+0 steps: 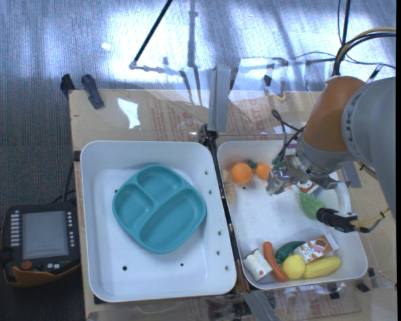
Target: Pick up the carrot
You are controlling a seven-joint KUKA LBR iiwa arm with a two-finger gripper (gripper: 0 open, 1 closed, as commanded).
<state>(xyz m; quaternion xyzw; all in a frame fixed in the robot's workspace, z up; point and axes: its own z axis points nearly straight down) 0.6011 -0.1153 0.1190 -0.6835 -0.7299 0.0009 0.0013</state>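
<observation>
The carrot [275, 261] is a slim orange stick lying near the front of the right bin [281, 214], between a white can [257, 265] and a yellow lemon [293, 266]. My gripper [279, 180] hangs over the back of that bin, just right of an orange fruit [241, 173] and beside a smaller orange one [262, 171]. It is well behind the carrot and apart from it, and nothing is visibly held in it.
A green vegetable [310, 206] lies right of the gripper. A juice carton [315, 249], a corn cob [322, 267] and a dark green item [289, 249] crowd the carrot's right side. The left bin [100, 162] holds a teal divided plate [159, 208].
</observation>
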